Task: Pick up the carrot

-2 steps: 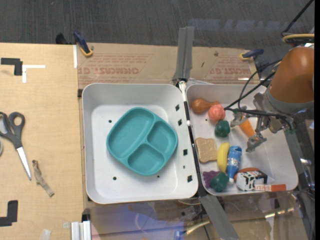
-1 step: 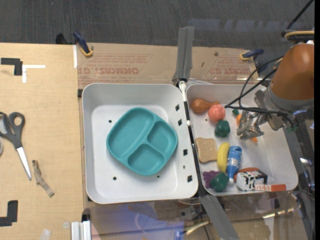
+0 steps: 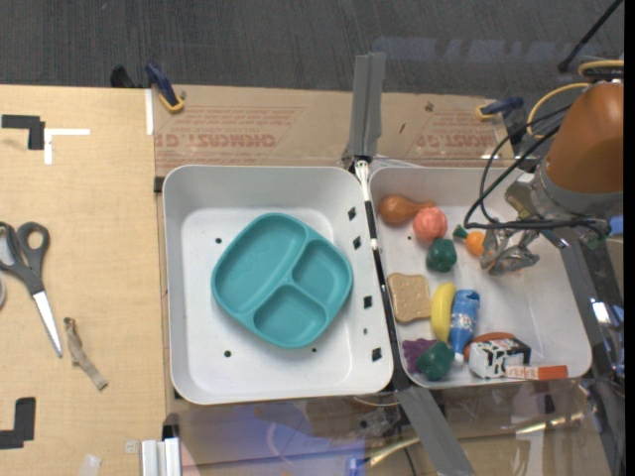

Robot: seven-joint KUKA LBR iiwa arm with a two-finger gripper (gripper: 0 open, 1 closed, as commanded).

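Observation:
The carrot (image 3: 475, 242) is a small orange piece with a green tip on its left. It lies in the right bin (image 3: 561, 310), near the upper middle. My gripper (image 3: 504, 253) hangs low over the bin, right beside the carrot, touching or nearly touching its right end. The arm's orange band and a bundle of cables rise above it at the right edge, and the wrist hides how the gripper meets the carrot.
Near the carrot lie a pink ball (image 3: 430, 222), an orange pear shape (image 3: 399, 207) and a dark green piece (image 3: 442, 256). Lower down sit bread (image 3: 409, 297), a banana (image 3: 442, 306), a blue bottle (image 3: 463, 320) and a small carton (image 3: 496, 355). A teal divided plate (image 3: 283, 279) sits in the left bin.

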